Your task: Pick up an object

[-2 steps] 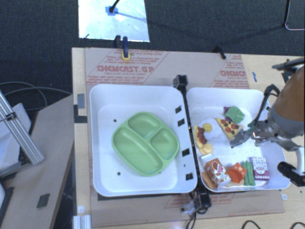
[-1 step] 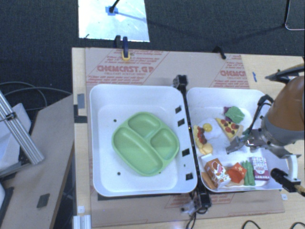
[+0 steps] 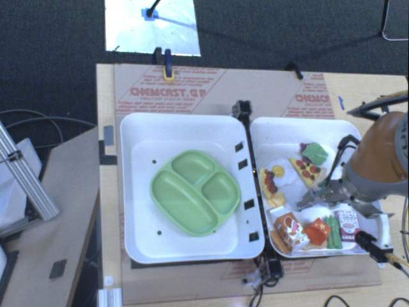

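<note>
Down on a pale wooden bench (image 3: 358, 88) with red print across a clear sheet, ringed by dark speckled carpet (image 3: 268, 18) beyond the far edge. Up top on that carpet, a shiny square plate (image 3: 153, 18) with a blue mark and a thin dark rod slanting off it. Just below, at the bench's far edge, a blue-and-yellow clamp (image 3: 167, 66). Off to the left, a lower tan table (image 3: 64, 197) carrying a slanted aluminium rail (image 3: 25, 171), with black cables looping behind.

Centre stage — two shallow white bins side by side, joined along a black strip with clips. Left bin (image 3: 137, 171) holding a green divided plate (image 3: 195, 192), three compartments, lying flat and tilted diagonally. Right bin (image 3: 281, 130) busy with toy food: a pizza slice (image 3: 305, 169) beside a green leafy piece (image 3: 315, 152) at the far side, a yellow-and-red cluster (image 3: 271, 184) near the dividing wall, then along the near wall a printed carton (image 3: 289, 230), an orange-red piece (image 3: 317, 232), a green stick (image 3: 333, 231) and a red-and-white packet (image 3: 347, 222).

Reaching in from the right — grey arm (image 3: 383, 155) with orange band, gripper (image 3: 311, 200) low over the right bin's middle, just above the near-wall row. Metal fingers (image 3: 305, 203) spread apart, nothing seen between them.
</note>
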Motion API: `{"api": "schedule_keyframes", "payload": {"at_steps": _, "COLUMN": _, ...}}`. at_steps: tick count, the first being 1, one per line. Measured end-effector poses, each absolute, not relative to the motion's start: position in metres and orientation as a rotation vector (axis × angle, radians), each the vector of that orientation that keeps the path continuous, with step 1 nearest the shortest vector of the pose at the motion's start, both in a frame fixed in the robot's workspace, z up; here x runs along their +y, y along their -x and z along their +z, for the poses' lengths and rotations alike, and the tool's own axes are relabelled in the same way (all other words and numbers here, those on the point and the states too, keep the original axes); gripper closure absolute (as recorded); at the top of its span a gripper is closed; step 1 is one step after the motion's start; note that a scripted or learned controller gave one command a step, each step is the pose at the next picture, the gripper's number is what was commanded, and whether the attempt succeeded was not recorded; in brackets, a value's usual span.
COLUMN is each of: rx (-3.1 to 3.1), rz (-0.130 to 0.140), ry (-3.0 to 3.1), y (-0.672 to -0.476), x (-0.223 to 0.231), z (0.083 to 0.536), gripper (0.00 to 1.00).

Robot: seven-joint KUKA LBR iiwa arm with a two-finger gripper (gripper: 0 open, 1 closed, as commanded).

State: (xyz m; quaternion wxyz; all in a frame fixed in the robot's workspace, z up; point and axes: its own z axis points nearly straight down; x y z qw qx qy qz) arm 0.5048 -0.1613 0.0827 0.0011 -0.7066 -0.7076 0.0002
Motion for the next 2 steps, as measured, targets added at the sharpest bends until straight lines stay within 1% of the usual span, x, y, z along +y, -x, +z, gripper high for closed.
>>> {"api": "schedule_keyframes", "payload": {"at_steps": 1, "rx": -2.225, "rz": -0.003, "ry": 2.221, "y": -0.506, "x": -0.162, "z": 0.095, "gripper": 1.00}}
{"api": "schedule_keyframes", "payload": {"at_steps": 2, "rx": -2.231, "rz": -0.005, "ry": 2.220, "y": -0.508, "x": -0.159, "z": 0.159, "gripper": 1.00}}
